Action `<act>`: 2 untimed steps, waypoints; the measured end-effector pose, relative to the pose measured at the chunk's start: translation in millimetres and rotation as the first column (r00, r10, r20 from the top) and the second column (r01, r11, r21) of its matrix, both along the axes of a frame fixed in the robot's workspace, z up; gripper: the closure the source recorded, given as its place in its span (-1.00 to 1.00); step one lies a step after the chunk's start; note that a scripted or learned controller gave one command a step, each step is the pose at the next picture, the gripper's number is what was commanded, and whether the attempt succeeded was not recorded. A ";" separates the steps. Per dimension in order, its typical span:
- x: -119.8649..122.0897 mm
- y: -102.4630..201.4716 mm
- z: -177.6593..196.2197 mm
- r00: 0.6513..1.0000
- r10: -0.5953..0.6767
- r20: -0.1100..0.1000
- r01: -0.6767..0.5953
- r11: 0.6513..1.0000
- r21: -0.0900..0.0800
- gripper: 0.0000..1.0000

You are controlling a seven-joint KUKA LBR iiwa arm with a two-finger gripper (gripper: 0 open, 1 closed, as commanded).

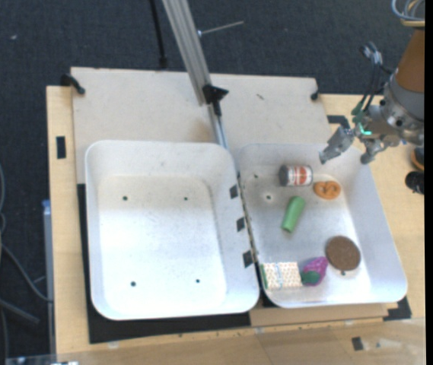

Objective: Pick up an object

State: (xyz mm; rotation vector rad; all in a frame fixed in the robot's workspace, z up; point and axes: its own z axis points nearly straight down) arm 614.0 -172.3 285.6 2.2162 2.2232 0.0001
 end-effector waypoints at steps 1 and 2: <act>1.6 0.4 -41.9 1.000 -0.002 -0.004 0.002 1.000 0.000 -1.00; 3.9 3.3 -85.0 1.000 -0.003 -0.005 0.003 1.000 0.000 -1.00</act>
